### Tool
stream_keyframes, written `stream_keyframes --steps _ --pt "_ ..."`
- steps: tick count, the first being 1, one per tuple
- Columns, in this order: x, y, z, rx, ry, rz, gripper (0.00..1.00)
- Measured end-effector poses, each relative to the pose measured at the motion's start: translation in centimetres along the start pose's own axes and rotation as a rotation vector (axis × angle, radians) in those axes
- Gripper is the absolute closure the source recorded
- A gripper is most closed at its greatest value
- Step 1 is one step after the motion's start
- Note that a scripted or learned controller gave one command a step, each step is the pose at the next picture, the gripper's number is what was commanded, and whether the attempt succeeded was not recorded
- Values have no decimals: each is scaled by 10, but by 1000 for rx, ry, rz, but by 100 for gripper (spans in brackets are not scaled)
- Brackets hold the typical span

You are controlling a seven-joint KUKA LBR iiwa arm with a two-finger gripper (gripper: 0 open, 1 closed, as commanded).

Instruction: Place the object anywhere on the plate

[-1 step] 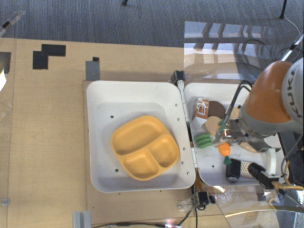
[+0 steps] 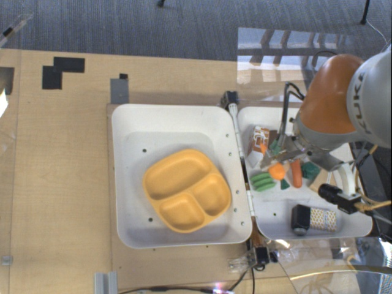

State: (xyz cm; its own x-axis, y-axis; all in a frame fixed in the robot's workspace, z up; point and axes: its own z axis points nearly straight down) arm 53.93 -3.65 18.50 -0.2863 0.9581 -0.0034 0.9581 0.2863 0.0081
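Arm [image 2: 343, 103] hid much of the right bin [image 2: 275, 222]
Gripper [image 2: 278, 158] state unclear above small orange object [image 2: 277, 171]; yellow plate [image 2: 187, 190] lay in left bin [image 2: 131, 164]

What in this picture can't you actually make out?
- Gripper, camera view: the arm's orange band covers most of it, so whether it holds the small orange object is unclear.
- Right bin: its far part is hidden under the arm.
- Printed packet: too small to read.
- Yellow plate: fully visible.

Grey KUKA-lettered arm [image 2: 367, 97] with broad orange band.
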Motion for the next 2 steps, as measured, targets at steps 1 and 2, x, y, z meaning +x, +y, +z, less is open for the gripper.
stream_keyframes --steps 1,2 --pt "23 42 -47 -3 0 -204 100" --pt "23 42 -47 -1 0 -204 0"
